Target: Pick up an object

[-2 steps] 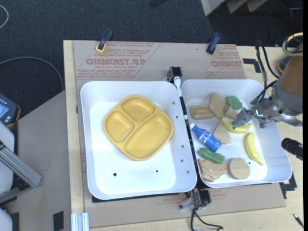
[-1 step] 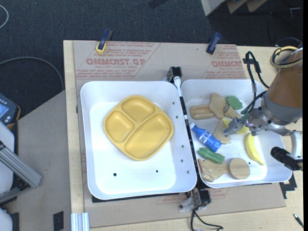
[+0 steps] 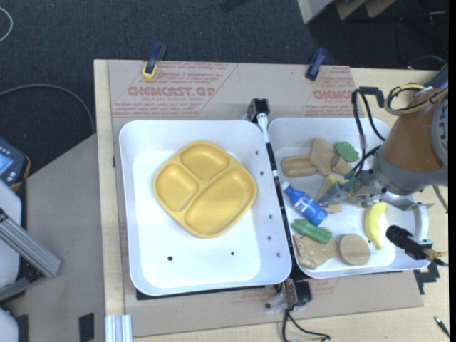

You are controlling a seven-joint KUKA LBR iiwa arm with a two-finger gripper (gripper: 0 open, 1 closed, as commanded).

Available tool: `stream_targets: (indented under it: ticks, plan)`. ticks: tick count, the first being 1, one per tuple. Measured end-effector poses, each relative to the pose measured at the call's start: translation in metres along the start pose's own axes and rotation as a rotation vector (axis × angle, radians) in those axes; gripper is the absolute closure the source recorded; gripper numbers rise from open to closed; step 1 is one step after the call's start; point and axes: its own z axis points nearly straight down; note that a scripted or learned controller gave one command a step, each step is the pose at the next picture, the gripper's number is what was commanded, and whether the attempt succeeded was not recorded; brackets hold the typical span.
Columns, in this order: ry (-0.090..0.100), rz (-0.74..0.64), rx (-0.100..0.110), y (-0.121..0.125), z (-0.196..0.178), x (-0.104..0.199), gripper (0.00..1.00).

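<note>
1. The gripper [image 3: 340, 191] reaches into the right bin [image 3: 285, 135] from three o'clock; I cannot tell how it stands or whether it grips anything.
2. Just at its seven o'clock lies the blue bottle [image 3: 303, 203], between the tan piece [image 3: 299, 166] and the green piece [image 3: 311, 230].
3. The bottle looks light, stiff and smooth (likely slippery), so I would pinch across its middle.
4. The banana [image 3: 375, 224] at five o'clock looks a softer alternative.

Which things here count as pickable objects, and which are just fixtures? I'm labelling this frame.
Pickable, all in the right bin:
banana
blue bottle
green pickle-like piece
round tan disc
tan bread-like pieces

Fixtures:
yellow divided plate
left bin
blue clamps
</note>
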Motion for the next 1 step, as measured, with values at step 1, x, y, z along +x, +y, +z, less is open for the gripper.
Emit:
stream_targets:
  ticks: [1]
  plan:
    - [-0.006, 0.001, -0.012, 0.0029, -0.0156, -0.0018, 1.00]
